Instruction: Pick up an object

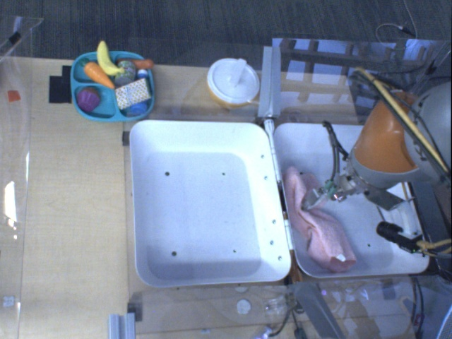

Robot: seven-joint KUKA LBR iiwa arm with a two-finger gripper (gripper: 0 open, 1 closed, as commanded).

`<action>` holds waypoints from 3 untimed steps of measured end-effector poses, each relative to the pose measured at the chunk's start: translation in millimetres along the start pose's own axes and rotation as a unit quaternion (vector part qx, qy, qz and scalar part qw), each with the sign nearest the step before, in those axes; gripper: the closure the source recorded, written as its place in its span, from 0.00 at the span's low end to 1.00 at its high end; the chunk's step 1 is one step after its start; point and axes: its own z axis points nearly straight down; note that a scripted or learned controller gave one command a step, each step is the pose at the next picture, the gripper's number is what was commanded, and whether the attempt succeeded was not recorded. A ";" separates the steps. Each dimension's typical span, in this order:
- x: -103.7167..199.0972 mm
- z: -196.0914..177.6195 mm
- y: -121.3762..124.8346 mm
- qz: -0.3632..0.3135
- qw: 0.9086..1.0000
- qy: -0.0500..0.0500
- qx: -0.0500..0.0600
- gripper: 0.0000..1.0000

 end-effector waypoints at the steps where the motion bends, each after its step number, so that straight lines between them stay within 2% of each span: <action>1: -16.1 1.0 41.1 -0.013 1.000 0.001 0.000 0.00; 2: -24.5 2.6 80.1 0.090 0.996 0.001 0.002 0.00; 3: -14.1 0.7 3.0 0.042 0.999 0.001 0.001 0.00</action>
